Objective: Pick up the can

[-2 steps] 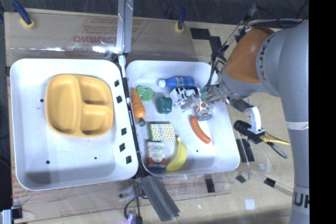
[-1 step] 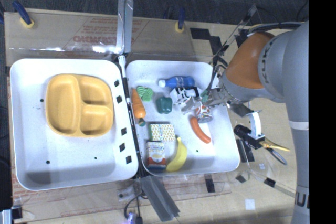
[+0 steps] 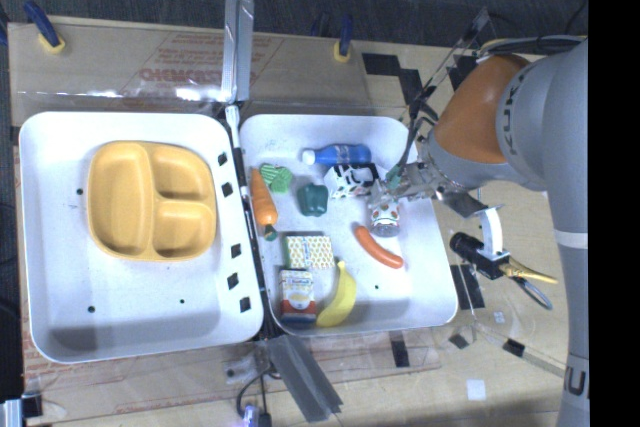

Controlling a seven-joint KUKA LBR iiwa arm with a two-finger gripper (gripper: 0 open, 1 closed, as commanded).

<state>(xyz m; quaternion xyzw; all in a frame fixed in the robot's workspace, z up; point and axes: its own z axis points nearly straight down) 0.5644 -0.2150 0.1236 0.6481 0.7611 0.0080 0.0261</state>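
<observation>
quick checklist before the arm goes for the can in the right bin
1. Can located: ok, near the right bin's right side.
2. Gripper near the can: ok, it sits just above it in the view.
3. Finger state: cannot tell.
4. Can held: cannot tell, no clear view of it between the fingers.
5. Neighbours: not ok, the black and white toy is close on the can's left and the hot dog lies just below it.
6. Can pose, upright or tipped: cannot tell.

Wooden bench (image 3: pixel 120 55) bears two white bins: left bin (image 3: pixel 40 245), right bin (image 3: pixel 425 290), touching.
</observation>
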